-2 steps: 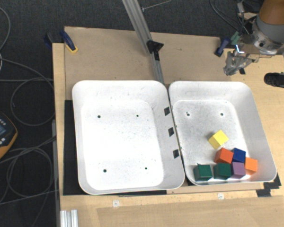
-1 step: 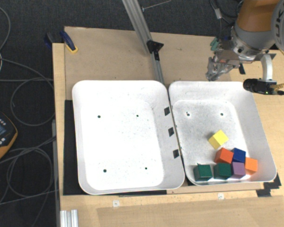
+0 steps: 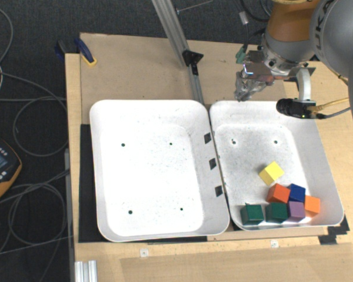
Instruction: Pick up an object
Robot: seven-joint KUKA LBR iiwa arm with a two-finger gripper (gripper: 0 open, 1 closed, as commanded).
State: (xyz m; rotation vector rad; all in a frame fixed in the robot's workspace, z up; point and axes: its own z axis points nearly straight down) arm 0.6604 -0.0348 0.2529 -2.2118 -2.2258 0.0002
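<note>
Landmark: we take the right bin [image 3: 317, 157] as our reference for every place below.
Arm: the gripper [image 3: 245, 93] hangs at the bin's far-left corner, just over its rim, with the grey and orange arm [image 3: 300, 16] rising behind it.
Jaws: we cannot tell whether they are spread or pressed together; nothing shows between them.
Blocks: all lie toward the bin's near-right corner. A yellow block [image 3: 272, 173] sits a little apart, farther in than the rest. Nearer the front edge huddle a red-orange block [image 3: 278, 193], a blue block [image 3: 297, 192], an orange block [image 3: 312, 204], a purple block [image 3: 296, 210] and two green blocks [image 3: 252, 213], packed closely.
Left bin [image 3: 106, 122]: beside our landmark, touching along the shared edge.
Step in hand: we judge the approach not yet begun; the gripper is well apart from every block.
Next move: we would cross toward the near-right corner and descend. The yellow block looks the easiest target, since it stands free of its neighbours.
</note>
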